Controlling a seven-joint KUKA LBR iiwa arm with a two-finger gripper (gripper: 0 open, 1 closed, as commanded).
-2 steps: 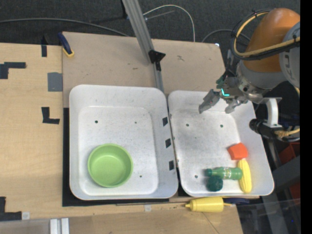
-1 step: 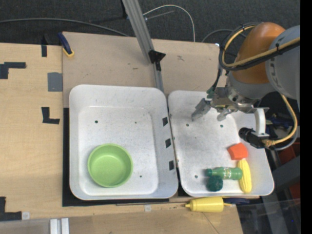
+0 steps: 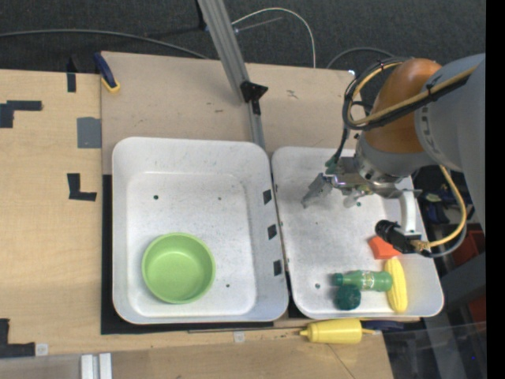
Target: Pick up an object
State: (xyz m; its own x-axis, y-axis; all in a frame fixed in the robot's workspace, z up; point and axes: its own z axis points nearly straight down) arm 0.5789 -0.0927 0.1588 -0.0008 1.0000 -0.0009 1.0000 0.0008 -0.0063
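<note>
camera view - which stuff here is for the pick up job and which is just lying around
Belongs to the job:
gripper over the right bin
green bottle, yellow corn-like piece, orange piece in that bin
green bowl in the left bin

Just lying about:
yellow bottle on the bench, outside the bins
yellow-tipped clamp

The arm (image 3: 418, 125) is reaching in over the right bin (image 3: 316, 235), its gripper (image 3: 330, 186) hanging above that bin's upper half with its fingers spread apart and nothing between them. Near the right bin's lower edge a green bottle (image 3: 359, 283) is lying beside a yellow corn cob (image 3: 397, 283), with an orange block (image 3: 382, 248) just above them. A green bowl (image 3: 178, 268) is sitting in the left bin (image 3: 189, 164), well apart from the right bin.
</note>
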